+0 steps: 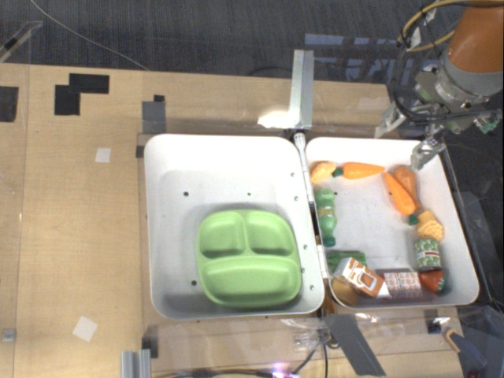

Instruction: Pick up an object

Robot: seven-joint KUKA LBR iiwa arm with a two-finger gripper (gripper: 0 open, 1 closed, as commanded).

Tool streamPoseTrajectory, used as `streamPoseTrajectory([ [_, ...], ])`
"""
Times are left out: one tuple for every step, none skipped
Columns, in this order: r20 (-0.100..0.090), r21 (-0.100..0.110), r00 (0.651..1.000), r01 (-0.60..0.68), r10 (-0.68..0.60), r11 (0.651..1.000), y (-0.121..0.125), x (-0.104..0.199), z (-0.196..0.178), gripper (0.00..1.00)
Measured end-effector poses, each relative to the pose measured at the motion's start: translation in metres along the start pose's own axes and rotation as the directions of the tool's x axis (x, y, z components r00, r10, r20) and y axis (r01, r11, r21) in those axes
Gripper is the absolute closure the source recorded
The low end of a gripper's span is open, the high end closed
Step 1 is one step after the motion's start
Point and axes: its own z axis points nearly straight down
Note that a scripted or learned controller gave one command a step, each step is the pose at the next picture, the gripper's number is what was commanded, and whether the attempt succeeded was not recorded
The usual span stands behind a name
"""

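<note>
Camera view: we're looking at the glossy orange plastic carrot [401,189], lying tilted in the right-hand shallow white bin [370,219], untouched, so nothing is picked yet and the whole lift is left, we judge. Just above the carrot's top end hangs the grey two-finger gripper [425,153]; we cannot tell its finger spread. Left of the carrot lies a second orange carrot [361,170].
</note>
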Motion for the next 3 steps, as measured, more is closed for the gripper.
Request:
streamPoseTrajectory([
  [0.01,0.01,0.993,0.121,-0.121,0.993,-0.009,0.002,0.126,0.0],
  [0.0,0.002,0.996,0.093,-0.093,0.996,0.014,0.06,0.157,0.0],
  [0.001,0.003,0.993,0.121,-0.121,0.993,0.027,0.063,0.156,0.0],
])
